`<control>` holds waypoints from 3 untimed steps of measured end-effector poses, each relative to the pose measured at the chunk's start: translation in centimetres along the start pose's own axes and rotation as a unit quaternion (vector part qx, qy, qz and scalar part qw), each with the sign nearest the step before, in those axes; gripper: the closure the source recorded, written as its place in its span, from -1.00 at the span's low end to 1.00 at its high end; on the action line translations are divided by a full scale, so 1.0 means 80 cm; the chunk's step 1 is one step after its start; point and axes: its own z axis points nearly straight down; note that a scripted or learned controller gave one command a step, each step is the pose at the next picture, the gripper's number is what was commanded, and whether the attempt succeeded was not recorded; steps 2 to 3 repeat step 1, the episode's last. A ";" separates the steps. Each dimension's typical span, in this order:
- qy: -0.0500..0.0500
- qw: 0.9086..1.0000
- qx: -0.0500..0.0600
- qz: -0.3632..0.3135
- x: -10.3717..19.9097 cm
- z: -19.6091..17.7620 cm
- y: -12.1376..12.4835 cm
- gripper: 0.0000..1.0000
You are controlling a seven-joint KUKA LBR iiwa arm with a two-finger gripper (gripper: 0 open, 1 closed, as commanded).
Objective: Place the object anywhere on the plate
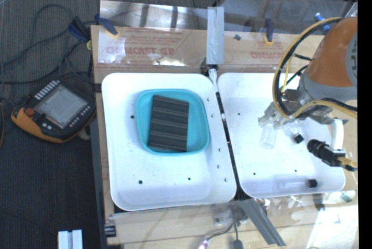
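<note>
A: Where is the block?
B: I log the dark ribbed block flat on the blue plate, left bin.
A: Gripper?
B: Gripper over the right bin; I cannot tell its state.

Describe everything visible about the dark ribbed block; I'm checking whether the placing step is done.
The dark ribbed block is a flat rectangle, charcoal grey, with parallel ridges running along its length; the material looks like rubber or foam, though that is uncertain. It lies flat on the blue plate, long side running roughly top to bottom of the view, tilted slightly. The plate sits in the left bin. Only the plate touches the block; the gripper is over the other bin.
</note>
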 end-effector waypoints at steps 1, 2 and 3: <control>0.000 1.000 0.000 0.000 0.000 0.000 0.000 -1.00; 0.000 1.000 0.000 0.000 0.000 0.000 0.000 -1.00; 0.000 1.000 0.000 0.000 0.000 0.000 0.000 -1.00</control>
